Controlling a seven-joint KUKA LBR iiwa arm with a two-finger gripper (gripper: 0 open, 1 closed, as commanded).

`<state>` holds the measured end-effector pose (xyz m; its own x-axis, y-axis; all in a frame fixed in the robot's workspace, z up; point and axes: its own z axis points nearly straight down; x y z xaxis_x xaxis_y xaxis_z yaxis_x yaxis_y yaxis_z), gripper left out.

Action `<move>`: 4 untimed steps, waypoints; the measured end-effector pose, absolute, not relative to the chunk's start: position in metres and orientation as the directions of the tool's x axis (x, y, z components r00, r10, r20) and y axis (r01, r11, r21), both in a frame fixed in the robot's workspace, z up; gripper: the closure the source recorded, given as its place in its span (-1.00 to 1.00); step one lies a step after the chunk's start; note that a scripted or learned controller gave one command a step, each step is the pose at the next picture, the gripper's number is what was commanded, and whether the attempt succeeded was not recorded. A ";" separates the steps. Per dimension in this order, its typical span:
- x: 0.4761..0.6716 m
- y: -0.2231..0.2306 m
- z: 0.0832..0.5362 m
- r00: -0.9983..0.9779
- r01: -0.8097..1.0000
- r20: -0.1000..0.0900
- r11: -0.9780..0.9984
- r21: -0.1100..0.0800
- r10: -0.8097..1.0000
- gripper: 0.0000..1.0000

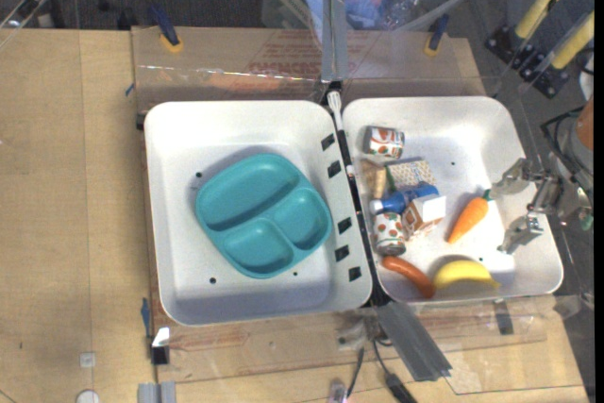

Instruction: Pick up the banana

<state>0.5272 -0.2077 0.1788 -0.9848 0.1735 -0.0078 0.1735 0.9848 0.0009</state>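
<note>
Banana [463,274] lies in the right bin [491,123], close to its front edge, near the front right corner. You see it yellow and curved, its long axis running about along that front edge, with a red pepper [406,271] touching its left end and a carrot [468,216] just behind it. Your gripper [525,203] stands over the bin's right edge, so the banana lies to the front and left of it. The fingers look spread and hold nothing. I think you must move forward-left and descend.
</note>
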 end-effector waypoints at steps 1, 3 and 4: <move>0.563 -0.206 0.090 -1.000 0.019 -0.013 1.000 -0.002 0.019 -1.00; 0.538 -0.199 0.155 -0.975 -0.224 -0.003 0.975 0.001 -0.224 -1.00; 0.599 -0.208 0.141 -0.938 -0.346 -0.008 0.938 -0.001 -0.346 -1.00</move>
<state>0.5990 -0.2084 0.1409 -0.9380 -0.3464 -0.0084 -0.3464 0.9381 -0.0015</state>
